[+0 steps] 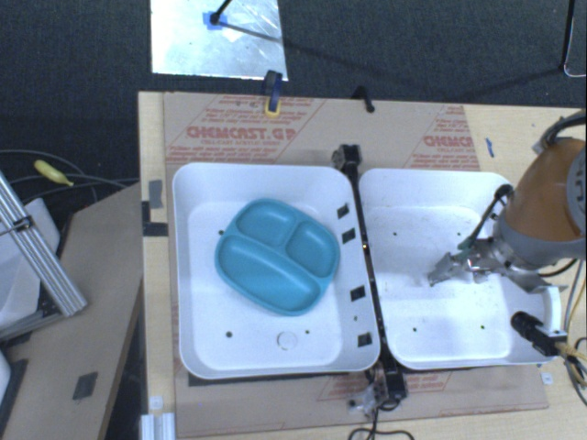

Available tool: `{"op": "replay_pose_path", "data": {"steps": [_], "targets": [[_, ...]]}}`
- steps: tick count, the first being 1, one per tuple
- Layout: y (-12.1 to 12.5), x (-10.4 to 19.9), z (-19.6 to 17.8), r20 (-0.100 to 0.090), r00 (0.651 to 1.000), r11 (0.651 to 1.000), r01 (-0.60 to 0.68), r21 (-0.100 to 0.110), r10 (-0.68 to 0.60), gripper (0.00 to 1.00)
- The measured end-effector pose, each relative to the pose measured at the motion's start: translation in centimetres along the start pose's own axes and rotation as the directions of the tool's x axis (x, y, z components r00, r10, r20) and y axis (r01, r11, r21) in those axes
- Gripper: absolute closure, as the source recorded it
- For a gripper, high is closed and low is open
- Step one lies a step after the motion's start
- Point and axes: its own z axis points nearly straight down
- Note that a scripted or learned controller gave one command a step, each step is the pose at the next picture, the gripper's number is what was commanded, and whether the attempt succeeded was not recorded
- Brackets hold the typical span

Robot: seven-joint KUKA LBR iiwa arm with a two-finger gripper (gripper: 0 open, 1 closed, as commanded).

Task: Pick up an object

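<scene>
the pincer sits low in the right bin, i cannot tell if open, far from the blue plate it should grab.

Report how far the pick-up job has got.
Done: nothing looks picked up. The blue plate lies flat in the left bin, untouched. In hand: the arm's tool is low over the floor of the right bin, away from the plate, with nothing visible between its tips. Left: get to the plate, grip it and lift it.
</scene>
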Motion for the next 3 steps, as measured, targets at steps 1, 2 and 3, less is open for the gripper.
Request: {"op": "replay_pose_path", "data": {"steps": [1, 2, 3], "targets": [[5.5, 5.6, 1.5, 0.0, 1.0, 1.0, 0.002, -0.001, -0.002, 0.0], [1.0, 14.5, -5.8, 0.001, 1.0, 1.0, -0.009, 0.005, 0.009, 0.0], [-1.5, 34.7, -18.5, -0.011, 1.0, 1.0, 0.014, -0.005, -0.014, 0.0]]}}
